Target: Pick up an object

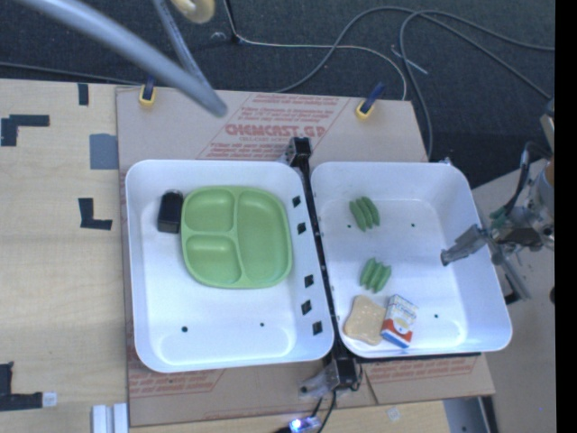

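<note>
From the camera view, red print on the cardboard sheet [279, 124] under both bins reads roughly "CHEMCAST GP" (blurred). The gripper [462, 249] sits over the right bin's [451, 183] right rim; whether it grasps anything cannot be told. Two green pods [364, 212] [375, 273], a tan slice [364, 319] and a small red-white-blue carton [398, 321] lie there.

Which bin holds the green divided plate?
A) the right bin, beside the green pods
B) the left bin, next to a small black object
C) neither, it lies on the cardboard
B: the green divided plate lies in the left bin, with the small black object at its left edge.
</note>
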`<state>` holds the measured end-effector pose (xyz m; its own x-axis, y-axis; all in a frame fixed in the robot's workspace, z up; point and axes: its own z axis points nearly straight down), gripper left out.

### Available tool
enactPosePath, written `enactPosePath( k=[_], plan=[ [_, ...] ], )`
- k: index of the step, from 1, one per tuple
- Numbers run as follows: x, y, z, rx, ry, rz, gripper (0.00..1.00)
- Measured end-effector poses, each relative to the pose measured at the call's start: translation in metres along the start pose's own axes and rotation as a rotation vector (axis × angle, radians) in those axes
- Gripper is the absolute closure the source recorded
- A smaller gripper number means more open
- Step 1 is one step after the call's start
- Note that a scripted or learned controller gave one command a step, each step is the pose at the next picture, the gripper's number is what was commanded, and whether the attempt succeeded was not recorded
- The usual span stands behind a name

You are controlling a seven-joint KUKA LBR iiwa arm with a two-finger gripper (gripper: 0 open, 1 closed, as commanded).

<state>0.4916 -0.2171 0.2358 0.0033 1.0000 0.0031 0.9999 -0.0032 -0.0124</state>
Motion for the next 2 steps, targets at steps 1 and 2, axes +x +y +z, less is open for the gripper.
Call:
enactPosePath(
  k=[1, 2],
  plan=[
    [0.000, 0.003, -0.006, -0.011, -0.003, -0.004, 0.00],
    [0.004, 0.004, 0.058, -0.005, -0.001, -0.004, 0.00]
  ],
)
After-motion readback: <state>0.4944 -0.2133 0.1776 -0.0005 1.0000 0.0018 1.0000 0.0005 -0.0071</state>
